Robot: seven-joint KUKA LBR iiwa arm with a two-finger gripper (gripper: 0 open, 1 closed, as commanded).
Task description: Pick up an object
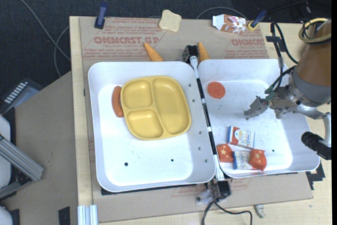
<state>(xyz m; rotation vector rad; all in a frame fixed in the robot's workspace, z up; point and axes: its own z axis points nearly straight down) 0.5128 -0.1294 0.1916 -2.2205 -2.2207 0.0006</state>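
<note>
In the right-hand shallow white bin the grey two-finger gripper hangs over bare floor near the bin's middle, its fingers pointing toward the left and spread apart, nothing between them. The grey arm with its orange band enters from the right edge above it.

Objects in this bin: a flat round orange-red disc lies near the upper left corner, well apart from the fingertips. Toward the front, a small red-and-white carton lies flat, just below and left of the gripper. Beside it at the front edge sits a cluster of red pieces: a red star-marked block, a small blue-and-white packet, and a red lump, all touching or nearly so.

The left-hand white bin holds a yellow plastic divided plate with three compartments, lying flat in the upper half. A red-orange sausage-shaped toy lies just beside the plate's left rim.

On the cardboard bench top behind the bins: a blue clip, a pale toast-shaped piece, two orange carrot-like cones, and a crumpled red-and-white wrapper
</note>
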